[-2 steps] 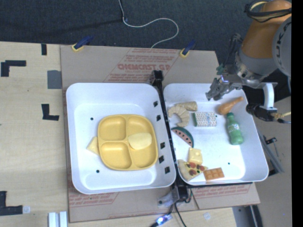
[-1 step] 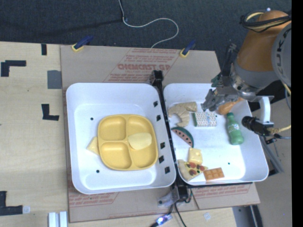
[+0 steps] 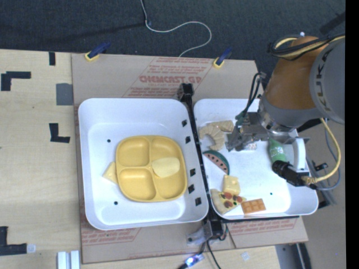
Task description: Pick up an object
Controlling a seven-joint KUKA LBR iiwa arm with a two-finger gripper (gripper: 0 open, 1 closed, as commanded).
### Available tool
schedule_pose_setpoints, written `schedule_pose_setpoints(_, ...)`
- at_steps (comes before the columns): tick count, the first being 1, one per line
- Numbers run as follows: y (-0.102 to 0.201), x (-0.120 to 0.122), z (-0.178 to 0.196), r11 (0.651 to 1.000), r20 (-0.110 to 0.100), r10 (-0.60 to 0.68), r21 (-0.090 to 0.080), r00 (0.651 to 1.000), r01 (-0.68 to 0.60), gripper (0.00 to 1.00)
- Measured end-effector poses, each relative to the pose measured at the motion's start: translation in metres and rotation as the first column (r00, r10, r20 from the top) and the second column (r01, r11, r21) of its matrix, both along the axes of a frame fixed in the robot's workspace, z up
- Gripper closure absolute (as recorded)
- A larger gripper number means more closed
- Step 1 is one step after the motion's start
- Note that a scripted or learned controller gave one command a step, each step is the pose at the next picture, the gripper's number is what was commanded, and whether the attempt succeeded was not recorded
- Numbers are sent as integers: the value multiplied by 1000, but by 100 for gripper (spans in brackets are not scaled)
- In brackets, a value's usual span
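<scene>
Hand (image 3: 242,140) low over the right bin (image 3: 291,206), near its upper left part; whether open or shut, cannot tell, and nothing seen gripped.

Several candidates in that bin. Beige toy (image 3: 216,130) just left of the hand, near the divider. Watermelon slice (image 3: 217,159) below it, flat on the floor. Cheese wedge (image 3: 230,183) and pizza slice (image 3: 224,199) close together toward the near edge, with an orange waffle (image 3: 253,206) just beside them. Green bottle (image 3: 277,151) right of the hand, partly hidden under the arm.

Probably all light play food in hard or slightly yielding plastic: smooth, a bit slippery, not fragile. Flat pieces likely hard to pinch from above; the wedge or the lumpy beige toy gives taller sides to close across. Best taken across the narrowest width, clear of neighbours.

Left bin (image 3: 92,167) holding a yellow divided tray (image 3: 134,172) with a pale chip (image 3: 166,166) on it. Both bins on cardboard (image 3: 168,77) over a wooden surface (image 3: 33,150) marked with black tape; dark floor (image 3: 67,10) beyond, a white cable (image 3: 179,28) trailing across it.
</scene>
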State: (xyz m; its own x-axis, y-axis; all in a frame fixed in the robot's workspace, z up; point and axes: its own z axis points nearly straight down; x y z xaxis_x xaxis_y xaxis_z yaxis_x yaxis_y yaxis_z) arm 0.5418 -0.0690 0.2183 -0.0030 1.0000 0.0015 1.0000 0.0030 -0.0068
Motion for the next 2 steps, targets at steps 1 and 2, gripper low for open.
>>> schedule_pose_setpoints(1,13,-19,-1,1000,2,-2,-1,1000,2,100)
schedule_pose_setpoints(2,6,-7,13,1000,7,-1,-2,1000,1,100)
